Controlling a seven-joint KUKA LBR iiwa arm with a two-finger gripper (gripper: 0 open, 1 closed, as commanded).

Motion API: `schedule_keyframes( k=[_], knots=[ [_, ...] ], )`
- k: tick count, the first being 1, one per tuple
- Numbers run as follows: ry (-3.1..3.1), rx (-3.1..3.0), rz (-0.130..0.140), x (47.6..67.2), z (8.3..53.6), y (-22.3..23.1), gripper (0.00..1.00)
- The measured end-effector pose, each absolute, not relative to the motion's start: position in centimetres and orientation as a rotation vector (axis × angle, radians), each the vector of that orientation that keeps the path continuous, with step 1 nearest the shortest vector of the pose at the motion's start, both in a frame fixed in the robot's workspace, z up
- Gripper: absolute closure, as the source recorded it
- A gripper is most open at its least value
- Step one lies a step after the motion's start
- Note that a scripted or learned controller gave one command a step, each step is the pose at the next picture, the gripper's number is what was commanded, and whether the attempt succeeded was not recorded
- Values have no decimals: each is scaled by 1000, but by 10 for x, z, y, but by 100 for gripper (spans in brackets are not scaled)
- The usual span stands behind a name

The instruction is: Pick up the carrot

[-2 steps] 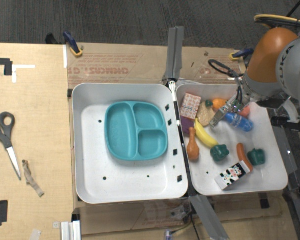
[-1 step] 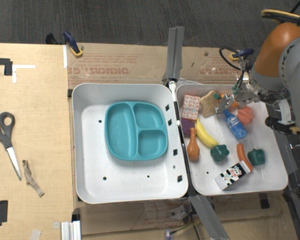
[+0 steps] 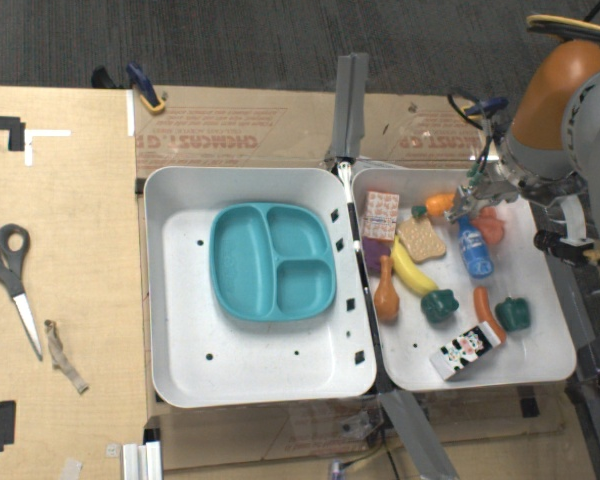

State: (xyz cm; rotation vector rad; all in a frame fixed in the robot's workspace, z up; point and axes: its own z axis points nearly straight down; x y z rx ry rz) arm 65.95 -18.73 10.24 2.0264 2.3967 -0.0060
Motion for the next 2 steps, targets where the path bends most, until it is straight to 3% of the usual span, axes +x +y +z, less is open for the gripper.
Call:
schedule_keyframes(
  k=[1, 2],
  knots=[
    [1917, 2498, -14, 656, 89, -176, 100],
    [1917, 2503, -23, 654, 88, -177, 0]
  ],
)
